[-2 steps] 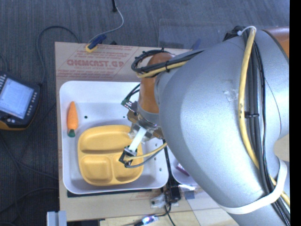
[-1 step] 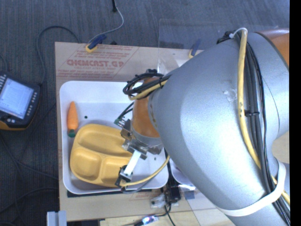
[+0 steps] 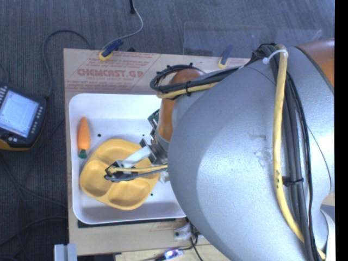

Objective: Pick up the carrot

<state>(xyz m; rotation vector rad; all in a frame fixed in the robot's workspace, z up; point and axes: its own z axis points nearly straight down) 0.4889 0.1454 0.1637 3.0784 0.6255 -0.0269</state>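
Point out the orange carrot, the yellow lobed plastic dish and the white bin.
Orange carrot (image 3: 83,134): camera view, middle of its orange body.
Yellow lobed plastic dish (image 3: 124,199): camera view, bare lower lobe.
White bin (image 3: 117,113): camera view, bare floor near its far wall.

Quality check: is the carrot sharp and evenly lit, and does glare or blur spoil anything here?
Camera view: the carrot is reasonably sharp under soft, even light, with barely a shadow on the white bin; the arm, near the lens, looks large and slightly soft, with a pale sheen on its grey shell; the pendant screen is washed out.
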